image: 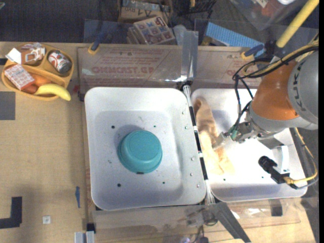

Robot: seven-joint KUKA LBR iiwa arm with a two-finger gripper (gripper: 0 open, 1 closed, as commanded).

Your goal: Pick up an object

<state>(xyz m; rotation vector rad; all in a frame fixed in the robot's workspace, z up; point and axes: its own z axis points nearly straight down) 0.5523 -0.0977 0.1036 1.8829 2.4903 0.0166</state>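
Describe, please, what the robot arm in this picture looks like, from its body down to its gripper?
The arm is a rounded grey body with black KUKA lettering and a broad orange band above the wrist. Black cables loop around it, and a yellow hose runs off toward the upper right. Below the band is a darker metallic wrist, ending in the gripper, which looks small and blurred.
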